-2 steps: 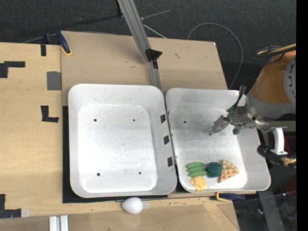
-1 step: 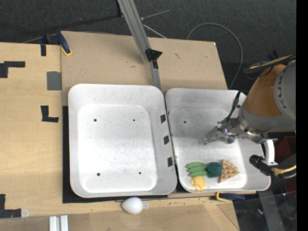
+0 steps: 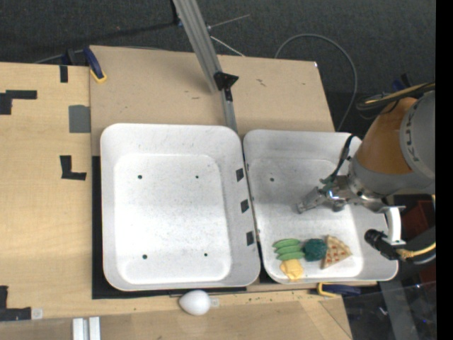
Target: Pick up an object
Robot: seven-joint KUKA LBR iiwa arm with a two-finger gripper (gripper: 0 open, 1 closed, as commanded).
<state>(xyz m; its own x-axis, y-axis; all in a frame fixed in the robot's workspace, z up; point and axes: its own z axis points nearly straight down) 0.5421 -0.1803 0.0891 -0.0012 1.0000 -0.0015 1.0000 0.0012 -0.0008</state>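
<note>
1. toy foods sit at lower right of frame, in the right bin point(image 3: 283, 147): green pods point(image 3: 287, 246), yellow piece point(image 3: 291, 268), broccoli point(image 3: 315, 248), pizza slice point(image 3: 335, 251).
2. end effector point(image 3: 306, 205) hovers just above them in frame, grasping nothing; finger spread: cannot tell.
3. judgement: centre over one piece, descend straight.

One fixed camera looks down at a slant from high above the pale wooden bench point(image 3: 42, 190), taking in both shallow white plastic bins point(image 3: 170, 137), the grey arm point(image 3: 396, 154) entering from the right.
</note>
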